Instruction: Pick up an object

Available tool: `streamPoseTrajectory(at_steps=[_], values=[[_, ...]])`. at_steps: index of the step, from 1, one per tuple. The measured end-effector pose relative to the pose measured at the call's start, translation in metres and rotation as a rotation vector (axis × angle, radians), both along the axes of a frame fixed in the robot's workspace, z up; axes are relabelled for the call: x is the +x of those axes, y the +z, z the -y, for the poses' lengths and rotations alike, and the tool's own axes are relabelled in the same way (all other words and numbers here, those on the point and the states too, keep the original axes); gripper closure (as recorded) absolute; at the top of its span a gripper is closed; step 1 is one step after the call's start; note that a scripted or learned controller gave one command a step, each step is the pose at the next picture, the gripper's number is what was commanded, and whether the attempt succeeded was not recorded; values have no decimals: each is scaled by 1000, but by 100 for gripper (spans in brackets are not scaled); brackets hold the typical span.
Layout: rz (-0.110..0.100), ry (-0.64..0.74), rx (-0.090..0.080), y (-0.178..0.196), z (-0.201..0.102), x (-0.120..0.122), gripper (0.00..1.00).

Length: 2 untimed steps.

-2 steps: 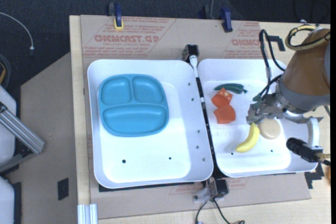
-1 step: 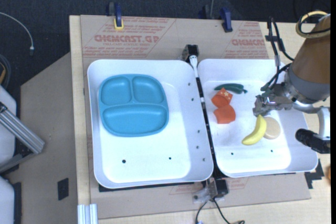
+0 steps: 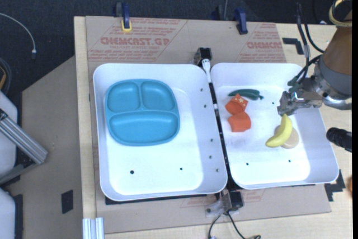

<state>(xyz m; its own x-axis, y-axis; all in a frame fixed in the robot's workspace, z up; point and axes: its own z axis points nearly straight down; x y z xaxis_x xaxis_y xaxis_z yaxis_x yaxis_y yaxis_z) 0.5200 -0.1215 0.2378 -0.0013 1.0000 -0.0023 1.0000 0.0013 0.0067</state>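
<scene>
Two shallow white bins are seen side by side on the bench, and the right bin (image 3: 263, 176) is taken as the landmark. The left bin (image 3: 159, 179) lies touching it along the centre seam, and a blue divided plate (image 3: 142, 111) is held in that bin's upper half.

Inside the right bin, a yellow banana (image 3: 281, 134) is found towards the side where the arm enters, tilted, with its upper tip pointing at the gripper (image 3: 288, 106). A pale round object (image 3: 291, 143) is partly hidden under the banana's lower end. Nearer the seam, two orange-red pieces (image 3: 239, 115) are placed one above the other, touching or nearly so. A dark green pepper-like object (image 3: 246, 94) lies just above them, towards the bin's far wall.

The gripper is positioned over the right bin, just above the banana's upper tip. Whether the jaws are wide or narrow cannot be told, since they are blurred against the grey wrist. Nothing is seen gripped. The arm's orange band (image 3: 341, 56) is seen beyond the bin's right wall.
</scene>
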Motion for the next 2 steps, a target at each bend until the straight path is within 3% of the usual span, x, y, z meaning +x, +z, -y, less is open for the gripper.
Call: streamPoseTrajectory(at_steps=[2], values=[[-9, 4, 5, -15, -97, 4, 100]])
